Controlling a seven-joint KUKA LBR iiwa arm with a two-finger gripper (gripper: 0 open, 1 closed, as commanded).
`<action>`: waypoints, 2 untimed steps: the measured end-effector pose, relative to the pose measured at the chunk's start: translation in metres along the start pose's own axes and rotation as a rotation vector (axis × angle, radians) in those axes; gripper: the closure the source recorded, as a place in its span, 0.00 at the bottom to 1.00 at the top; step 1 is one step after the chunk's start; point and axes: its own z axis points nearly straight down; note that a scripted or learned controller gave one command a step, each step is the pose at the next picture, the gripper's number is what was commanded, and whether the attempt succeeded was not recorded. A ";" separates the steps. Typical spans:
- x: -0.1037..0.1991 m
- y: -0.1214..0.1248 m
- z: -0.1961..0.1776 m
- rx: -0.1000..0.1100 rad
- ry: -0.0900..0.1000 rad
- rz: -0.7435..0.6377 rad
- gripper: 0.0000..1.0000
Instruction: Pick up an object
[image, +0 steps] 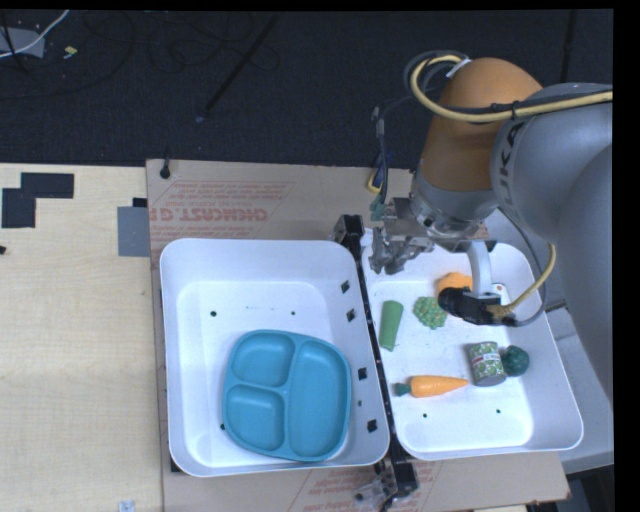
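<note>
Nearest object: the green plastic cylinder (390, 325) lies on the floor of the right white bin (470, 425), close to its left wall, with its long axis running almost up and down in your view.
Next to it: a small green broccoli-like toy (431, 312) sits just to the right of the cylinder's upper end, apart from it.
Behind that: an orange rounded piece (452, 282) lies further back, partly covered by the robot, so you cannot make out its shape.
Front of bin: an orange toy carrot with a green top (435, 385) lies on its side, green end pointing left, below the cylinder.
Right side: a small can with a green label (485, 362) rests just above the carrot's tip, and a dark green ball (515, 361) is touching or nearly touching it on the right.
Gripper: the gripper (392, 255) hangs over the back-left corner of the right bin, above the cylinder. You cannot tell how far it is open. All six objects lie on the bin floor, clear of it.
Arm: the grey arm with the orange band (480, 120) comes in from your right.
Left bin: the left white bin (200, 300) holds a blue divided plastic plate (285, 395) towards its front.
Under both: a brown cardboard sheet (250, 200) on the pale wooden bench (70, 330).
</note>
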 end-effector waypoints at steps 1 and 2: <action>-0.005 -0.009 -0.004 0.003 -0.001 0.003 1.00; 0.000 -0.010 0.015 0.004 -0.001 0.004 1.00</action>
